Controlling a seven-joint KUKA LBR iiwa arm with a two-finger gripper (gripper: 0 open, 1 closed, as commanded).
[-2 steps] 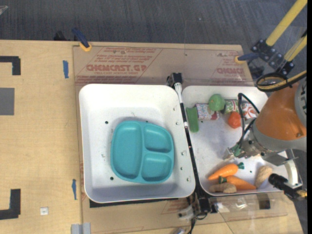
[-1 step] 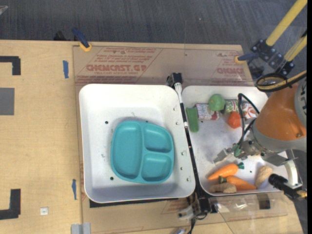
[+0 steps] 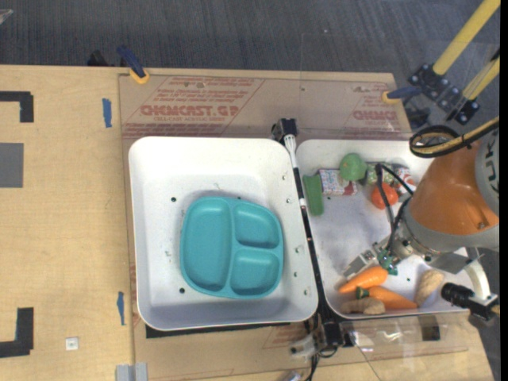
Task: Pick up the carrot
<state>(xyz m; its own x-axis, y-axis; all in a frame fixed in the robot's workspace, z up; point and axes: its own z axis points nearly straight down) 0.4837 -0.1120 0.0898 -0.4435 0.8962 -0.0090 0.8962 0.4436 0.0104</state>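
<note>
The gripper (image 3: 379,259) was observed low in the right bin (image 3: 349,221), directly above a carrot (image 3: 364,279); whether its fingers were apart or together could not be determined. A second carrot (image 3: 390,298) was noted just beside. A teal tray (image 3: 232,247) was recorded in the left bin (image 3: 155,213).

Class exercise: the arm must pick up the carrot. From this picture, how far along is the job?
Done: the arm has reached into the right bin, and its end effector sits low, just above one carrot. In hand: nothing visibly gripped. Left: the grasp and lift; that carrot and another orange piece lie on the bin floor.
</note>
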